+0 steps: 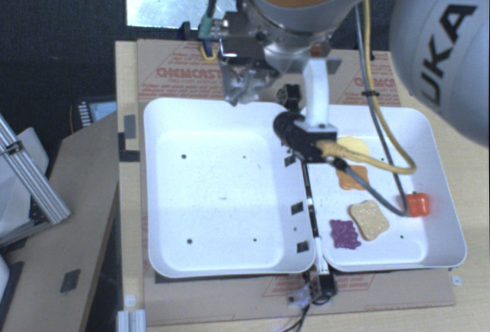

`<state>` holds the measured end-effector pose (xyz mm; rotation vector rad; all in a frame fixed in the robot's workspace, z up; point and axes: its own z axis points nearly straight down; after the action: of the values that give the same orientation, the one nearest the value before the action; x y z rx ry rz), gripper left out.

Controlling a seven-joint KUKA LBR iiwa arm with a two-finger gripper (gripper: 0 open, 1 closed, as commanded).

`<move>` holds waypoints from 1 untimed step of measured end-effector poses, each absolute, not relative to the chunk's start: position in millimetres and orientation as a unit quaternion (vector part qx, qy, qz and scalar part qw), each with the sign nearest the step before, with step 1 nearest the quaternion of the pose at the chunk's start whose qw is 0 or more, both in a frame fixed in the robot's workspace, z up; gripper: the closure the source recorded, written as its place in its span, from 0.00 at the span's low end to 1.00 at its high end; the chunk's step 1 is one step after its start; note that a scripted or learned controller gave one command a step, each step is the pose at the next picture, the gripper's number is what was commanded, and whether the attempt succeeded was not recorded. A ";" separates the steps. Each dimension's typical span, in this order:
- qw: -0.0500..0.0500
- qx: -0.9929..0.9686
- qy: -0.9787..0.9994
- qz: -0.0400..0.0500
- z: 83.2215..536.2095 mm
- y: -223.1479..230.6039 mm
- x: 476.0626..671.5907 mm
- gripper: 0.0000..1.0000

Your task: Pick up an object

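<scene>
My gripper (245, 89) hangs over the back rim of the left bin (164, 170), near its far right corner. The objects all lie in the right bin (429, 139): a tan slice of toast (369, 219), a purple bunch of grapes (344, 234) just left of it, an orange-red block (417, 205) toward the right wall, a flat orange piece (354, 178) and a yellow piece (354, 145) behind it. The gripper is well apart from all of them, up and to their left. Nothing shows in its grasp.
The arm's grey body with its orange band fills the upper right and overhangs the back of the right bin. A yellow cable (383, 131) loops down over that bin. Both bins sit on a cardboard sheet (176, 66).
</scene>
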<state>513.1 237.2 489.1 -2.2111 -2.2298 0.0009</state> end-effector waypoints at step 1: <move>-0.001 -0.705 -0.709 -0.004 538.2 234.2 485.4 1.00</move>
<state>485.4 234.2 538.2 -2.2151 -2.2298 -0.0112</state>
